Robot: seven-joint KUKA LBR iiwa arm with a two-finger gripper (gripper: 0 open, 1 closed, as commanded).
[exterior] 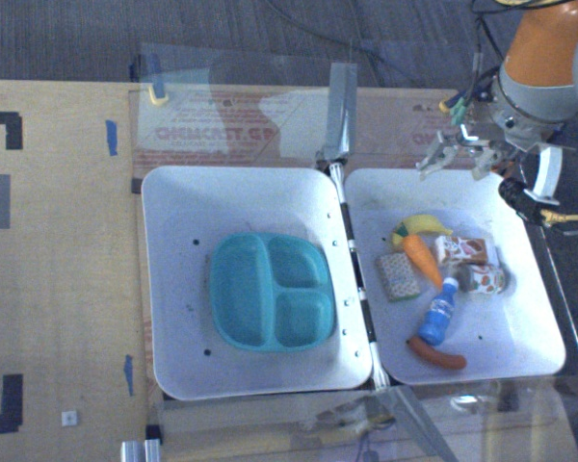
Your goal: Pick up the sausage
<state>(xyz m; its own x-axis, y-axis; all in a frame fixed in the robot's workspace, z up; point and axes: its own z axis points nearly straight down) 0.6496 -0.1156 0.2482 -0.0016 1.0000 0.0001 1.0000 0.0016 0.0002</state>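
Gripper: the grey two-finger gripper is seen at the far rim of the right shallow white bin, its fingers spread apart with nothing between them.
Nearest items: a yellow curved toy banana and an orange tapered toy carrot are found first below the gripper, toward the near side of the bin, the carrot lying just against the banana.
Middle items: two small red-and-white printed cartons and, a grey speckled sponge block and a blue plastic bottle with a white cap are passed next; the bottle is angled toward the sausage.
Sausage: the reddish-brown toy sausage is placed farthest from the gripper, near the front edge of the same bin, just beyond the base of the bottle.
Bearing: the sausage is judged to lie almost straight down the view from the gripper, across the whole cluster.
Long axis: it runs roughly left to right in the view, slightly tilted, so a grasp across its short width is called for.
Clearance: the bottle base is close, and a brush against it is a risk.
Other bin: a teal divided plastic tray is held in the left bin, well apart.
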